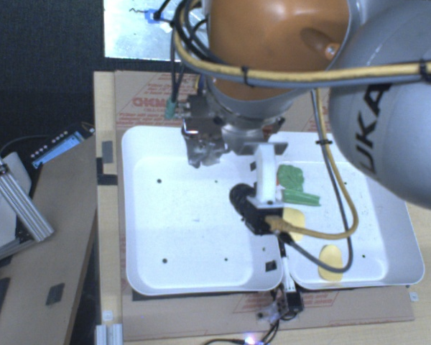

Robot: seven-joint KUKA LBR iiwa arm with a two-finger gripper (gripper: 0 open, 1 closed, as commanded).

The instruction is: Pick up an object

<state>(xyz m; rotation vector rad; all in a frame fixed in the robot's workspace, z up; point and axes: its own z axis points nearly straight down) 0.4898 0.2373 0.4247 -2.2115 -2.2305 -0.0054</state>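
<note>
Yellow lies nearest: an oval yellow piece (331, 257) in the right bin (388, 264), well to the view's right of the claw (201, 149), and a second yellow piece (294, 218) closer to it. Farther back is a ragged green object (296, 182). The claw hangs over the left bin's (151, 214) far end; how wide it is open I cannot tell. This looks like the approach: next it must cross to the right bin and descend.

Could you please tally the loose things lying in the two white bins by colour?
Green thing: 1
Yellow things: 2
Total: 3, all in the bin on the view's right.
</note>
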